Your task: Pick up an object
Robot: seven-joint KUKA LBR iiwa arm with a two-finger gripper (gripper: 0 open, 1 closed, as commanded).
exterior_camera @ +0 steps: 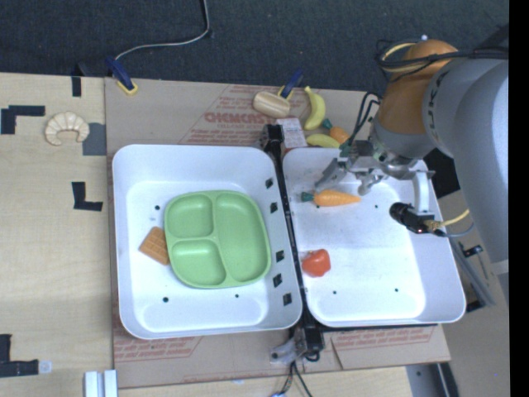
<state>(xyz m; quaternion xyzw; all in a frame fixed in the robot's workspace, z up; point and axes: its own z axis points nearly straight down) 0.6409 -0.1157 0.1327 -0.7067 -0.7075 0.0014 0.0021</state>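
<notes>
**Gripper above the carrot in the right bin**

The gripper [357, 174] is seen just above the toy carrot [335, 198], but its opening cannot be told. The carrot lies in the right bin [430, 304]; a red piece [316, 262] lies nearer than the carrot.

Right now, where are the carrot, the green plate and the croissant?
carrot [336, 198]: camera view, middle of its orange body.
green plate [217, 239]: camera view, the ridge where its compartments meet.
croissant [68, 127]: camera view, top of its curved back.
</notes>
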